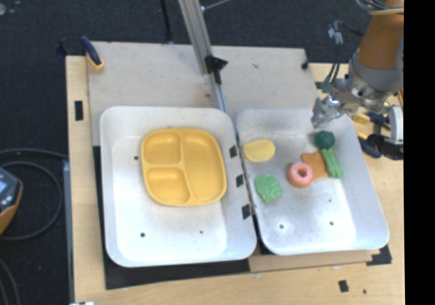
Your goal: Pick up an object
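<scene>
- The gripper [323,115] hangs over the upper right part of the right bin [353,229], below the grey wrist and the orange band of the arm [378,45].
- The gripper state cannot be read from this view; no object is seen in it.
- A dark green round object [325,139] lies just below the gripper, near the right wall of the right bin.
- A light green ridged piece [332,163] lies directly beneath the dark green object, running down the bin, and it rests against an orange flat piece [312,162].
- A pink ring with an orange centre [300,174] touches the lower left edge of the orange flat piece.
- A pale yellow oval object [259,150] lies near the left wall of the right bin, well apart from the gripper.
- A green crumpled object [268,188] lies below the yellow oval, also near the left wall.
- The left bin [122,229] holds a yellow divided plate [183,166] with three compartments, placed near the bin's centre.
- A metal post [194,18] rises at a slant from the seam between the two bins toward the top of the view.
- Both bins rest on a tan bench [149,66].
</scene>
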You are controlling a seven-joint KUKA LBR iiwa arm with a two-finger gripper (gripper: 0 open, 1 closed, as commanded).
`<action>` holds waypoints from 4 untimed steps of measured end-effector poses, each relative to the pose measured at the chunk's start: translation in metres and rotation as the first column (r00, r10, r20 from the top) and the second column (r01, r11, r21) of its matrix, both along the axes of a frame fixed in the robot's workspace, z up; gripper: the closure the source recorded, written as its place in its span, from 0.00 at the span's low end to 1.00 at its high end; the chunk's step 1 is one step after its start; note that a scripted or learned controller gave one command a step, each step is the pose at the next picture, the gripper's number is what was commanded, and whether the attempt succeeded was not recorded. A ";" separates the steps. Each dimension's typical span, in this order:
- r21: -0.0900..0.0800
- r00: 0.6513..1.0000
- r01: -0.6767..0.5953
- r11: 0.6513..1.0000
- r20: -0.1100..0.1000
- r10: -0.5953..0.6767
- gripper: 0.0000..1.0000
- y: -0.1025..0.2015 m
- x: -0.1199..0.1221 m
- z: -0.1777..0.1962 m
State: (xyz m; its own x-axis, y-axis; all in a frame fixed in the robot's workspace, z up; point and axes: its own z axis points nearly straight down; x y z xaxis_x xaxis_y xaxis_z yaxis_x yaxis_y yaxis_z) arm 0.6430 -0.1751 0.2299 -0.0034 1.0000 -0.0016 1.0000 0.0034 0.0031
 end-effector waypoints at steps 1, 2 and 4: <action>0.003 1.000 -0.004 1.000 -0.001 0.004 1.00 0.053 -0.004 0.012; 0.003 1.000 -0.005 1.000 0.001 0.005 1.00 0.112 0.000 0.021; 0.003 1.000 -0.005 1.000 -0.001 0.005 1.00 0.222 -0.001 0.021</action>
